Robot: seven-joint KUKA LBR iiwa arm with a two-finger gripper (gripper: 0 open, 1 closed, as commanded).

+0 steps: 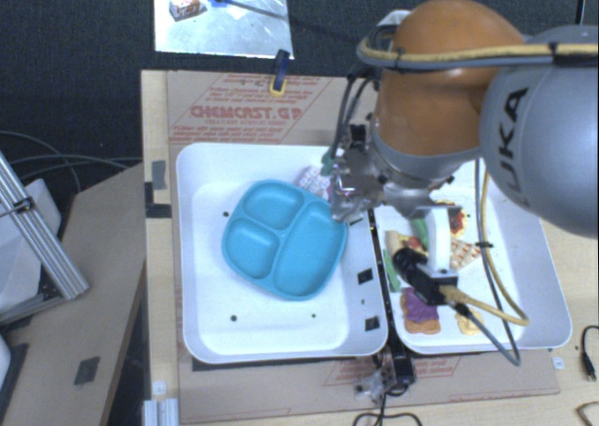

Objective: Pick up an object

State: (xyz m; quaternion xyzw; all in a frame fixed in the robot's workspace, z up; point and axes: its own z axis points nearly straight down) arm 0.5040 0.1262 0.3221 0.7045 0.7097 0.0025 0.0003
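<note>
We see the gripper low over the left bin, at the upper right edge of the blue tray; its state we cannot tell. Small items lie in the right bin.

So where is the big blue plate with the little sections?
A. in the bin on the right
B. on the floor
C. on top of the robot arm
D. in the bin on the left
D: the blue plate lies flat inside the left bin, while the right bin holds small mixed items.
</note>
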